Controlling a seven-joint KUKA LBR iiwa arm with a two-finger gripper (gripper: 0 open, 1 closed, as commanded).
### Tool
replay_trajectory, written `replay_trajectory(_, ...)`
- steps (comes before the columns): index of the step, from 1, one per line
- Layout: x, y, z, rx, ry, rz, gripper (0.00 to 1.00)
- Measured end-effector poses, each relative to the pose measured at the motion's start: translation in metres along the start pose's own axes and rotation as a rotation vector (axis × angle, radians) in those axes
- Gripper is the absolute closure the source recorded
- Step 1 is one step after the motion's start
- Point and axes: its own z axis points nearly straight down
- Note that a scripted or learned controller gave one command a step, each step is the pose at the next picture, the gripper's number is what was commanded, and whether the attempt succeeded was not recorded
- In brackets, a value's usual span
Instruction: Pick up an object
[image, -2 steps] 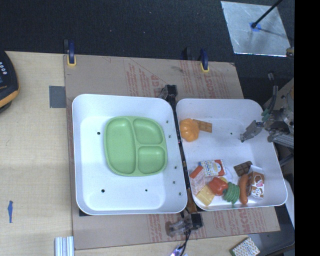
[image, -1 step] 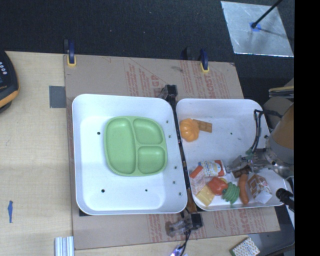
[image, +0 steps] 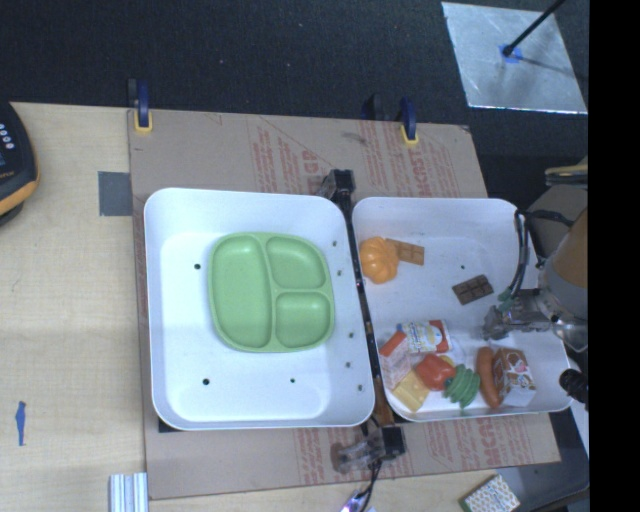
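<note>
One orange pumpkin (image: 378, 258) (round, ribbed) beside a brown biscuit (image: 408, 252).

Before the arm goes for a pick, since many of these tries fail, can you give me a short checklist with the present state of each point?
1. Claw inside the right bin: ok, it sits near that bin's right wall.
2. Claw open or shut: cannot tell, it is too small and blurred.
3. Claw free of any object: ok, nothing shows between its tips.
4. A lone target nearby: ok, the small brown block lies apart from other things, left of the claw.
5. Clutter risk: not ok, the red pepper, green vegetable and sausage lie packed together at the bin's front.
6. Green divided plate out of the way: ok, it is in the left bin.
</note>
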Motion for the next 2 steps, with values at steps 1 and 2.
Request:
replay_trajectory(1,0.095,0.052,-0.06,-0.008,0.004,-0.008,1.0)
replay_trajectory(2,0.179,0.043,-0.09,-0.001,0.003,-0.005,1.0)
